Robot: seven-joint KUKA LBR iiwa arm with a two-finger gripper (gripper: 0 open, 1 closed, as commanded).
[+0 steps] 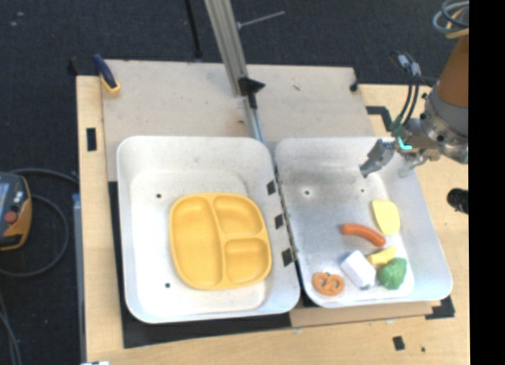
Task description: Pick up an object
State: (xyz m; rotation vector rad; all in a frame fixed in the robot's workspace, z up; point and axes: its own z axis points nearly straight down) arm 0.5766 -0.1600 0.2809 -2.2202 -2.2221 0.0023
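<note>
Gripper: you see the grey two-finger gripper (384,158) above the right white bin (316,174), near its far right corner; I cannot tell its state.
Objects: your pick candidates cluster in that bin's near right corner: yellow wedge (386,216), orange sausage (363,234), white block (357,268), green broccoli piece (392,272), brown pretzel (327,283).
Left bin: you find a yellow compartment tray (219,240) in the left white bin (150,174).

Light wooden bench (181,91) carries two shallow white bins side by side, left bin (138,174) at 9 o'clock, right bin (323,166) at 3 o'clock, a blue-and-yellow clamp (106,74) at its 11 o'clock corner.
</note>
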